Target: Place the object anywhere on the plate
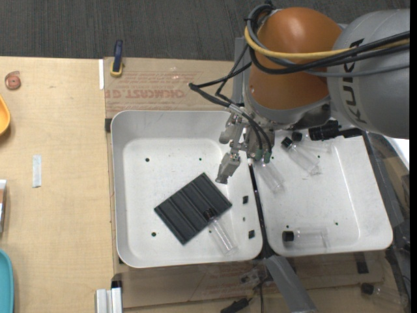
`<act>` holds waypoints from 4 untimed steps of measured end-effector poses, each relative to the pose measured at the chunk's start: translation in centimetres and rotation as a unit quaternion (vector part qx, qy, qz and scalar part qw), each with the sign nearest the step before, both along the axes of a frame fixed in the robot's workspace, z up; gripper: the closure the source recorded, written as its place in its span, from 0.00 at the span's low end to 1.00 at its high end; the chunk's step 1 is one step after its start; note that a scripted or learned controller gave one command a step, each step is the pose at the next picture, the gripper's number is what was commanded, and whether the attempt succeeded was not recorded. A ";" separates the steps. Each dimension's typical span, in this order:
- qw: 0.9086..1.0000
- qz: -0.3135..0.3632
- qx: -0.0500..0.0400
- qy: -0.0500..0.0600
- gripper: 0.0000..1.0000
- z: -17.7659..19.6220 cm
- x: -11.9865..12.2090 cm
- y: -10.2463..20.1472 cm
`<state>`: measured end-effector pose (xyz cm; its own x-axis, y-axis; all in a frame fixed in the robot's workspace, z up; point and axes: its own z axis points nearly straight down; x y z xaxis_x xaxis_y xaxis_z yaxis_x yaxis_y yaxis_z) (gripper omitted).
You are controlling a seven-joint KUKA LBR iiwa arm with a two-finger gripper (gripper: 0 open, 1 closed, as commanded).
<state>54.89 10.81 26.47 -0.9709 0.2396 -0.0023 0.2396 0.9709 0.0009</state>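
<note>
The plate (193, 208) – dark, ribbed, rectangular – lies flat and turned at an angle in the lower middle of the left bin (130, 175). A clear tube (222, 235) lies in the same bin at the plate's lower right corner. Its upper end meets that corner, but whether it rests on the plate or only touches the edge cannot be told; the rest of it lies on the bin floor, pointing toward the bin's lower right. The gripper (229, 165) hangs over the right part of the left bin, above and to the right of the plate, apart from both plate and tube and close to the wall shared by the two bins. Whether it is open or closed cannot be told, as cables and the wrist crowd it, and nothing can be seen held in it. Above it bulges the arm's orange band (290, 51), looped by a yellow cable (306, 54). In the right bin (365, 194) lie three more clear tubes: a second tube (272, 178) just right of the shared wall, a third tube (303, 160) near the arm, and a capped tube (306, 238) along the lower edge, its black cap at the left end. Both bins sit on cardboard (169, 87), with a blue clamp (117, 56) at its upper left corner.
</note>
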 end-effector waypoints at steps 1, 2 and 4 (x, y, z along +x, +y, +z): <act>1.000 -0.002 0.000 -0.001 1.00 0.9 0.1 -0.1; 0.974 0.226 0.000 -0.001 1.00 0.3 3.7 3.0; 0.875 0.485 0.000 -0.002 1.00 10.7 11.1 12.1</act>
